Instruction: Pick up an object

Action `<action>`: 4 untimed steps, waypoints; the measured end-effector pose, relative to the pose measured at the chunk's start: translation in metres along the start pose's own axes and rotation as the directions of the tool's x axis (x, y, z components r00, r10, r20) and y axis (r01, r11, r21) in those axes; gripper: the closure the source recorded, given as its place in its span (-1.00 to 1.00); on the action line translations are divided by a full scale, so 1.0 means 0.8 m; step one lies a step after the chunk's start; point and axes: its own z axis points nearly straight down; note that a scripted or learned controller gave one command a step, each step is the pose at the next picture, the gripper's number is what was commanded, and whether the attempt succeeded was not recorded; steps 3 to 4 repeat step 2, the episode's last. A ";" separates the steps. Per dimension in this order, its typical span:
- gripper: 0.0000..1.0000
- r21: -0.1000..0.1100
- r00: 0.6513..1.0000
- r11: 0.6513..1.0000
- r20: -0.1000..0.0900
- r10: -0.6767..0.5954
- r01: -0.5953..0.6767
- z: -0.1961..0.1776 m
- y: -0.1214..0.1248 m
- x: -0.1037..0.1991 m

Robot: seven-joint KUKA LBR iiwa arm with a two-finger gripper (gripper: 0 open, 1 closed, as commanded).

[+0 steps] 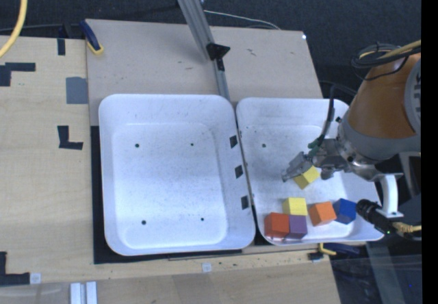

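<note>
Yellow block (308,176) appears pinched between the fingers of the gripper (301,169), though the contact is hard to resolve at this angle; it hangs over the right white bin (274,118). Below the gripper, near the bin's front wall, lie a second yellow cube (297,206), a red cube (276,224) and a purple cube (298,226), touching one another. An orange cube (321,213) and a blue cube (346,210) sit to their right. The left bin (164,172) lies well apart on the table (157,49).
</note>
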 end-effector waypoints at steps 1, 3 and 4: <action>-1.00 -0.009 1.000 1.000 0.004 0.002 -0.002 -0.161 -0.006 -0.041; -1.00 0.008 1.000 1.000 -0.001 0.001 -0.001 0.140 -0.002 -0.028; -1.00 0.008 1.000 1.000 -0.001 0.001 -0.001 0.140 -0.002 -0.028</action>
